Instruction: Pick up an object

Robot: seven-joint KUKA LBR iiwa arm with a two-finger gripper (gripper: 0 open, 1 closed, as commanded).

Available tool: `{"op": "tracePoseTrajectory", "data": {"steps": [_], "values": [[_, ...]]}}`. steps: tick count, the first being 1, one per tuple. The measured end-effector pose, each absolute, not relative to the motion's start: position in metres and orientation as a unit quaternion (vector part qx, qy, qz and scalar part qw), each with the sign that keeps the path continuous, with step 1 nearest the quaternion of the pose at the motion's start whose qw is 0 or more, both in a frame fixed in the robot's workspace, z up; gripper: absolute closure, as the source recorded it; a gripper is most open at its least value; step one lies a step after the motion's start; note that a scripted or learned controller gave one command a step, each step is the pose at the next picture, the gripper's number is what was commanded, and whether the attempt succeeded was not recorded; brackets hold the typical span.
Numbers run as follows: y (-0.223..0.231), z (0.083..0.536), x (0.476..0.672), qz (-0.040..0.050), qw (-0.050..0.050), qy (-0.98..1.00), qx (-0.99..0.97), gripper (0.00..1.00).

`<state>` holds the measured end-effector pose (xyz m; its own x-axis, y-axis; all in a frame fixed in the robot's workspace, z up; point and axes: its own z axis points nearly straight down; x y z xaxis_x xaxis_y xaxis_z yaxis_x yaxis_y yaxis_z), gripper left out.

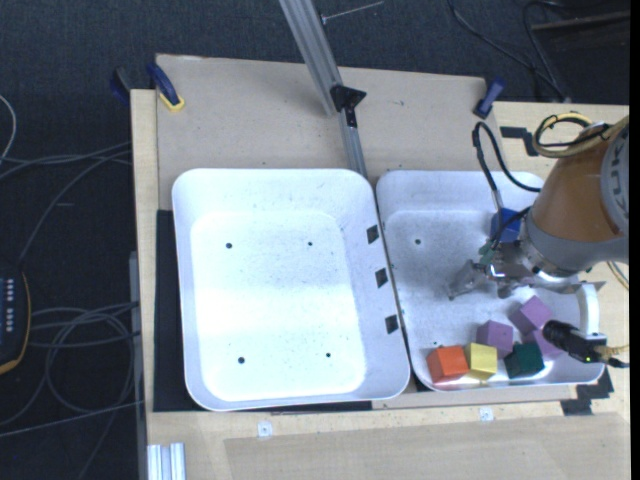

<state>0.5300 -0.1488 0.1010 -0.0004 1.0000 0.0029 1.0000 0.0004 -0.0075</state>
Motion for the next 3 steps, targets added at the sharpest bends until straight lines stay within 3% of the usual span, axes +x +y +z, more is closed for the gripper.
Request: {"op": "tracePoseTrajectory", "data": {"steps": [1, 2, 3], "values": [[-0.149, 0.099, 0.530, 0.0004, 0.002, -0.707, -0.707, 0.00], [-0.148, 0.110, 0.531, -0.0011, 0.001, -0.708, -0.707, 1.00], [-0.152, 0.167, 0.523, -0.0018, -0.003, -0.707, -0.707, 1.00]]}}
